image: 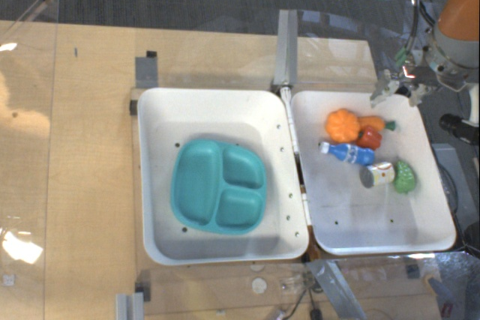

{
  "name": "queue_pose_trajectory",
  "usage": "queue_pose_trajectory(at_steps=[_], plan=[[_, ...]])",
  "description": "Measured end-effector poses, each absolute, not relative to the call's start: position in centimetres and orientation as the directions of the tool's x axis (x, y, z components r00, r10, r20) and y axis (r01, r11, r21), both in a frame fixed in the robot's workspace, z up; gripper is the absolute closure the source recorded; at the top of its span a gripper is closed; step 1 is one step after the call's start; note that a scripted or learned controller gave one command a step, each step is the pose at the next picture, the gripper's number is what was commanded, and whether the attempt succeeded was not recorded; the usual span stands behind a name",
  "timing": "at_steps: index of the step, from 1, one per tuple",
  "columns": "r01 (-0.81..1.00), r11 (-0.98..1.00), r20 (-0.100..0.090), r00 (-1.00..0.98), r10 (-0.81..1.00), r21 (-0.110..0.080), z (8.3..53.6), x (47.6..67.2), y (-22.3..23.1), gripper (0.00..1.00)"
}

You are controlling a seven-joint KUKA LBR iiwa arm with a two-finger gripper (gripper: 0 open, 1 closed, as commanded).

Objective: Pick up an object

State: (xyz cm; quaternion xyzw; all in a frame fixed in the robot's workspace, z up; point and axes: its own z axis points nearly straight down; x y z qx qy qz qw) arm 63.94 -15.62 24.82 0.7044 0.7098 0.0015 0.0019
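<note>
The right bin (420,232) holds a cluster of small toys: an orange pumpkin (342,125), a red and orange piece (370,133) touching it, a blue bottle (349,154) lying on its side, a small grey can (377,174) and a green item (406,177). My gripper (397,94) hangs over the far rim of the right bin, up and to the right of the pumpkin. It is open, and nothing sits between its two fingers. The toys all rest on the bin floor, apart from the gripper.
The left bin (154,161) holds a teal divided plate (219,186). A metal bracket (286,49) stands at the far side between the two bins. The arm's orange band (461,11) and a cable reach in from the upper right.
</note>
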Motion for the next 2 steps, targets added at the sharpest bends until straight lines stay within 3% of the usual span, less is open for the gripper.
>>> queue_pose_trajectory(at_steps=[1,2], plan=[[0.988,0.152,0.000,-0.152,0.988,0.003,11.8,64.1,-11.9,0.00],[0.989,0.150,0.004,-0.150,0.989,-0.004,8.9,65.0,-13.2,0.00]])
